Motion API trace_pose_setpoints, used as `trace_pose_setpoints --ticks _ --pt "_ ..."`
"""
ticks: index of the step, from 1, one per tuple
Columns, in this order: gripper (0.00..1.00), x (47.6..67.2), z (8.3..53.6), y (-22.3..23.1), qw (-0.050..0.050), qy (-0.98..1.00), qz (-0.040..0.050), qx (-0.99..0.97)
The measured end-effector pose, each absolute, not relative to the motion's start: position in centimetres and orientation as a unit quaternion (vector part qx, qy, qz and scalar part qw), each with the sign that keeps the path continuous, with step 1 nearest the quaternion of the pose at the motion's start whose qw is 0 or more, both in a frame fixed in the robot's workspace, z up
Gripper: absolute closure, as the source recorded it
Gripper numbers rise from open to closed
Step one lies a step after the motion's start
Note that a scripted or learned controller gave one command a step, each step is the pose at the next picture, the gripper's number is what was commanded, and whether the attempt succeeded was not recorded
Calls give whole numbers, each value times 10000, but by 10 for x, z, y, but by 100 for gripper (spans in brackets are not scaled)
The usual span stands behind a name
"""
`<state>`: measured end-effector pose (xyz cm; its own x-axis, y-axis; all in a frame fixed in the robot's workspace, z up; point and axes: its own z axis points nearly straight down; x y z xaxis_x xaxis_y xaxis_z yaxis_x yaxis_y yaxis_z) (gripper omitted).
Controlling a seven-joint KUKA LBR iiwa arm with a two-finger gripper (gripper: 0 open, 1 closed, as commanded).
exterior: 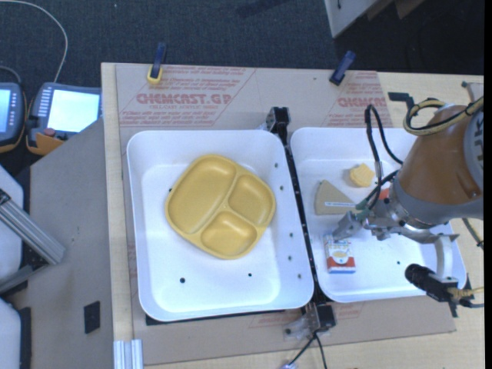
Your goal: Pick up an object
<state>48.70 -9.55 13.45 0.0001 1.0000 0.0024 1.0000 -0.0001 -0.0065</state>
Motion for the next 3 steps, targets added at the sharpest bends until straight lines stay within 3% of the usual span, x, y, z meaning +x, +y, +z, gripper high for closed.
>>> trace_pose_setpoints --ticks 1,2,3 --pt "0 489 86 -93 23 -7073 -26 -7069" --pt "100 492 101 -96 -67 -7067 -44 -7075" --pt "100 488 163 -96 -24 -7073 -15 -7069"
